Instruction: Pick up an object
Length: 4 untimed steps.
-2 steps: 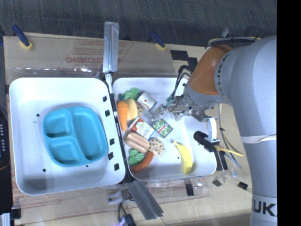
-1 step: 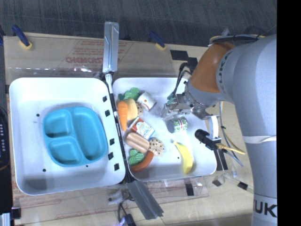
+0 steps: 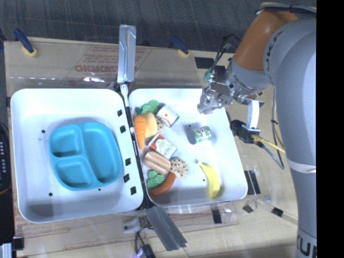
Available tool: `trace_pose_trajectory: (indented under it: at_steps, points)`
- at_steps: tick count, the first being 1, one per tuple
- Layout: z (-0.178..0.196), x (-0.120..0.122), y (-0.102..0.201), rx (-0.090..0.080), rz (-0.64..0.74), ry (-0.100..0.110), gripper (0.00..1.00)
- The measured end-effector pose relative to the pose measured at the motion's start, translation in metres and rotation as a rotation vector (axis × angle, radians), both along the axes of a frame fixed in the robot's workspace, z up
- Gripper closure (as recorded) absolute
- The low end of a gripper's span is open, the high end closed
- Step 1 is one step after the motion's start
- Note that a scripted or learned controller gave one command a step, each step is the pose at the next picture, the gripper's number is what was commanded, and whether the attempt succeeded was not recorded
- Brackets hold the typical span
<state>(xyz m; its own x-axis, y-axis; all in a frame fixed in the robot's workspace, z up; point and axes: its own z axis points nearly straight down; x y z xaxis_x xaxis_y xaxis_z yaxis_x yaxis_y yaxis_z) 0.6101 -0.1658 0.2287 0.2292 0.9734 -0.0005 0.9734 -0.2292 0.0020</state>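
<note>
My gripper [image 3: 207,105] hangs over the upper right part of the right bin [image 3: 228,160], above and slightly right of a small green and white can [image 3: 202,134]. Nothing shows between its fingers. Toy food is piled along the bin's left side: a carrot [image 3: 140,129], green leaves [image 3: 150,107], a small white carton [image 3: 168,116], a boxed snack [image 3: 163,145], a hot dog [image 3: 156,162] and a cookie [image 3: 179,167]. A yellow banana [image 3: 211,179] lies near the bin's front right.
The left bin [image 3: 27,117] holds a blue divided tray [image 3: 86,155]. A metal post [image 3: 126,55] rises at the back between the bins. Cables and a connector [image 3: 244,130] hang by the right bin's right rim.
</note>
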Motion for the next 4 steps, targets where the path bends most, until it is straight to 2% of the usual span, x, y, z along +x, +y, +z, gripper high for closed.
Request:
trace_pose_trajectory:
  at_steps: [1, 2, 3, 4]
  points:
    - [0.120, 0.014, 0.046, 0.000, 0.094, -0.008, 1.00]
    - [-0.035, 0.043, -0.004, 0.005, 0.230, 0.020, 1.00]
    - [-0.026, 0.047, -0.003, 0.001, 0.233, 0.005, 0.00]
    - [-0.123, 0.045, -0.003, 0.003, -0.281, 0.011, 0.00]
